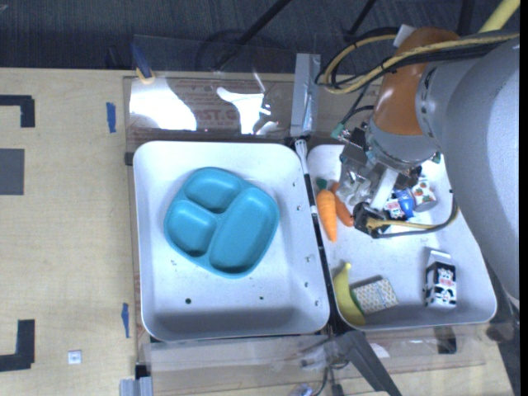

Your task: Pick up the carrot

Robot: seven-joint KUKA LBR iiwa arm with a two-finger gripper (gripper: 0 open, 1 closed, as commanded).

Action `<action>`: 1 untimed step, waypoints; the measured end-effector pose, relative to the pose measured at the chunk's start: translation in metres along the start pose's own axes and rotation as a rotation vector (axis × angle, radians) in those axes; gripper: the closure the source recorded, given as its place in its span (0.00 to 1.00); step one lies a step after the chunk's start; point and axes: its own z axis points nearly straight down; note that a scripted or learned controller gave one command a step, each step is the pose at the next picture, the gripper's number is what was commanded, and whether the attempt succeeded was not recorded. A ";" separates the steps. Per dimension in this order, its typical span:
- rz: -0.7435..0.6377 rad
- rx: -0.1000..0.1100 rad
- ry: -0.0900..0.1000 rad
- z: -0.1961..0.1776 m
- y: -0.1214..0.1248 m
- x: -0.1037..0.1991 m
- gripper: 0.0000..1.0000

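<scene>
The claw is hanging low over the upper part of the right bin, and its fingers are too tangled in metal parts and cables to tell whether they are released or clenched. The carrot is lying just to the claw's left, lengthwise along the bin's left wall, with its green end pointing up the frame; nothing is showing it between the fingers. A small pile of colourful packets is sitting under and to the right of the claw, partly covered by it and hard to make out. Lower in the same bin, a banana is curving along the left wall, a flat speckled sponge is lying against it, and a small black-and-white carton is standing near the right wall. The left bin is holding a blue divided plate. Both bins are resting on a pale wooden bench marked with black and blue tape, with dark carpet beyond. The arm's grey body is running off the right side, cut off by the frame.
</scene>
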 end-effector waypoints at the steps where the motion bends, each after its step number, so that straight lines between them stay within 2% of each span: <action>1: 0.313 -0.003 0.002 -0.001 0.048 0.056 1.00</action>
